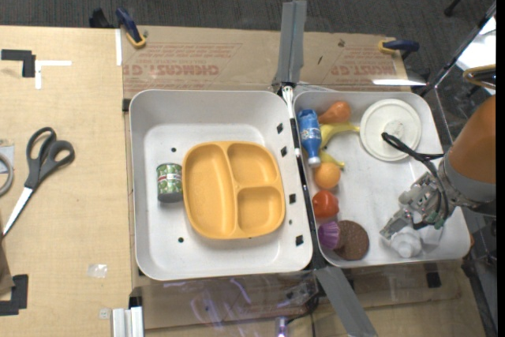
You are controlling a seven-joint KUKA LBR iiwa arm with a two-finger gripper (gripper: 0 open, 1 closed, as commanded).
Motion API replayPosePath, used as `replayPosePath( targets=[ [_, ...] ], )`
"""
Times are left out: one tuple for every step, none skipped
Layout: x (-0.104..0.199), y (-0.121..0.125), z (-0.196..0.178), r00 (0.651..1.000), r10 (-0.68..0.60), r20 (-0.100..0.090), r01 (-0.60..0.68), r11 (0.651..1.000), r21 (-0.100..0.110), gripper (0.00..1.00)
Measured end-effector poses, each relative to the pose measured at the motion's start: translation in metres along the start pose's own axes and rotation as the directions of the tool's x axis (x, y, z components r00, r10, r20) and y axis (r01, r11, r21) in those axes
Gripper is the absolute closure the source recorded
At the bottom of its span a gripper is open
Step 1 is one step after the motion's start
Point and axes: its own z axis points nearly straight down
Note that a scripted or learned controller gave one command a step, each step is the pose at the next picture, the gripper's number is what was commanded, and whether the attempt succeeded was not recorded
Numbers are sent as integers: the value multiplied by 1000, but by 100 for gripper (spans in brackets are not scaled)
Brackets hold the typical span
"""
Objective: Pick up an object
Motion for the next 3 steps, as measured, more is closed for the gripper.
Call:
replayPosePath(
  targets=[
    [3,2,0,990,-143,2,143,990,3,0],
    [-3,-3,0,985,-173,2,173,985,3,0],
    [-22,-1,1,982,-190,-9,189,982,-9,0]
  ],
)
